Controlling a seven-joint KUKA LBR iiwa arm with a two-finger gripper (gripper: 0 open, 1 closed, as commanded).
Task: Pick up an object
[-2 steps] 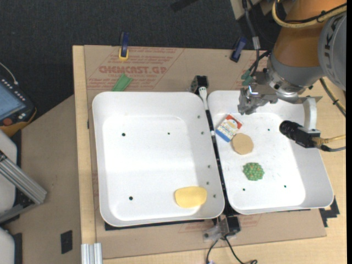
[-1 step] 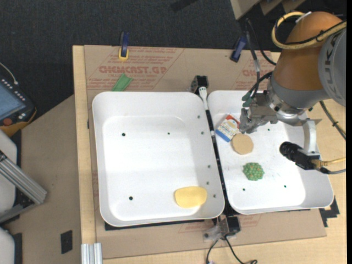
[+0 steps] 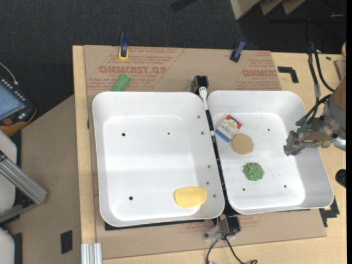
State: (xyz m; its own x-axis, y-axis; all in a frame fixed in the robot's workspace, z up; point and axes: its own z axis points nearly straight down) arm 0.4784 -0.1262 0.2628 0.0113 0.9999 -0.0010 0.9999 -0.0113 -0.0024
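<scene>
The right bin (image 3: 291,194) holds a small white, blue and orange packet (image 3: 228,127), a tan round disc (image 3: 242,144) just below it, and a green bumpy ball (image 3: 253,171). In the left bin (image 3: 110,164) a yellow oval object (image 3: 191,196) lies near the front right corner. My gripper (image 3: 293,143) hangs over the right bin's right side, well to the right of the disc and ball. Nothing is visible in its grasp.
The two bins sit side by side on a brown cardboard sheet (image 3: 165,65). Blue clamps (image 3: 124,45) (image 3: 238,48) hold the sheet at the back edge. A green strip (image 3: 121,82) lies on the cardboard behind the left bin. A black connector (image 3: 199,84) sits between the bins.
</scene>
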